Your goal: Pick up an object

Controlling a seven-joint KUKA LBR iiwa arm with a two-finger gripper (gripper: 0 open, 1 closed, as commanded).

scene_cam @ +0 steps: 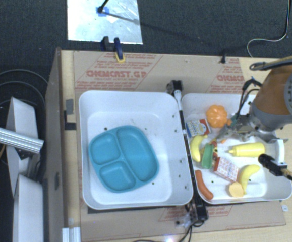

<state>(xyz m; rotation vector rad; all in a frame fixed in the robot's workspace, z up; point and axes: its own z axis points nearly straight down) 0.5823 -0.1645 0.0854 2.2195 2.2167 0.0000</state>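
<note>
The right bin (pixel 282 188) holds several toy foods: an orange pumpkin (pixel 217 115), a yellow mustard bottle (pixel 247 149), two bananas (pixel 196 147) (pixel 249 172), a green piece (pixel 208 156), a red-and-white box (pixel 226 169), a sausage (pixel 203 184), a small yellow piece (pixel 235 189) and a white-and-red packet (pixel 198 126). My gripper (pixel 230 130) hangs low over the middle of this bin. It is just right of the pumpkin and above the mustard bottle's left end. Nothing is visibly held in it.
The left bin (pixel 93 110) holds a blue divided plate (pixel 123 158). The grey wrist and orange band (pixel 279 92) cover the right bin's back right corner. A black part (pixel 271 164) sticks out over the bin's right rim. Cardboard (pixel 135 69) lies under both bins.
</note>
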